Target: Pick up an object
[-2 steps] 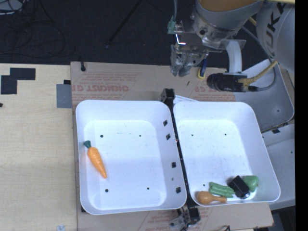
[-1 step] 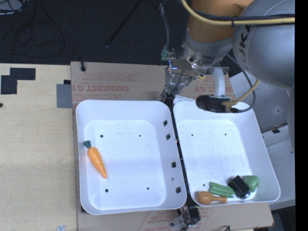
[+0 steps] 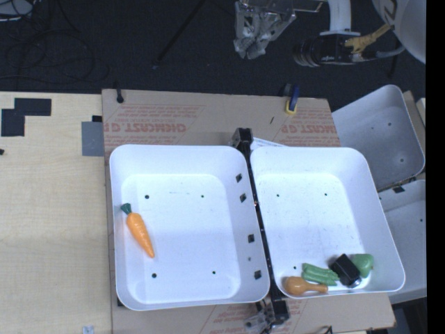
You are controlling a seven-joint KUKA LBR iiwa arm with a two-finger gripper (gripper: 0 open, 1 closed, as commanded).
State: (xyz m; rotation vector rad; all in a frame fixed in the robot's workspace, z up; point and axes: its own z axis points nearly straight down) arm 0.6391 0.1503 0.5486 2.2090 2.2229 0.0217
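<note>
Your hand (image 3: pixel 256 37) is hanging high above both bins; I cannot tell how it is set. The toy carrot (image 3: pixel 140 233) is lying far below and left of it, alone. It is probably light, stiff plastic: take it across the thick orange middle.

A pale wooden bench top (image 3: pixel 49 207) fills the frame's left side (black and grey patches near its upper left), beneath a dark cable-strewn floor (image 3: pixel 104 40).
</note>
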